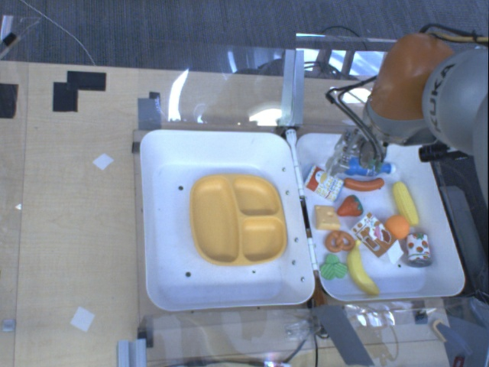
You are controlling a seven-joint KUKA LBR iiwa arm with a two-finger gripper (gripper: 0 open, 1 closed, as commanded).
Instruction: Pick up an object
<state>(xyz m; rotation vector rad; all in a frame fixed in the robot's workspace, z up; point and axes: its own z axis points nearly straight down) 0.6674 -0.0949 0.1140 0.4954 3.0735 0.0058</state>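
Observation:
The right bin (447,277) holds several toy foods. Among them are a red and white carton (322,183), a red sausage (364,183), a strawberry (350,206), a cheese wedge (327,218) and a pretzel (339,241). There are also a patterned box (372,234), an orange (396,226), a yellow cob (405,202), a banana (362,270), a green piece (331,267) and a small can (417,249). My gripper (348,161) hangs low over the bin's far left part, just above the carton and the sausage. A blue item (381,168) lies partly hidden beside it.
The left bin (164,281) holds a yellow divided plate (237,219). A raised divider (299,205) separates the two bins. The arm's orange band (405,67) rises over the right bin's far edge. Clear panels and a metal post (292,90) stand behind the bins.

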